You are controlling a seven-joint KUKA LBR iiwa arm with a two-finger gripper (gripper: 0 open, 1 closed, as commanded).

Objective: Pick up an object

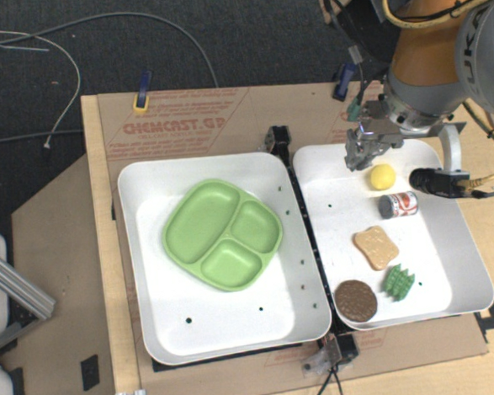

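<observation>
The right bin [331,186] holds a yellow ball-like fruit [382,176], a small red and white can [398,205] lying on its side, a slice of toast [375,247], a green spiky toy [398,281] and a brown round patty [355,300]. My gripper [361,157] hangs over the far end of this bin, just left of and above the yellow fruit. Nothing shows between its fingers. The left bin [149,241] holds a green divided plate [222,234].
The arm's grey and orange body [430,44] fills the upper right. A black bracket [436,181] sticks over the right bin's right rim beside the can. Cardboard [174,121] lies under both bins. Cables run across the dark floor behind.
</observation>
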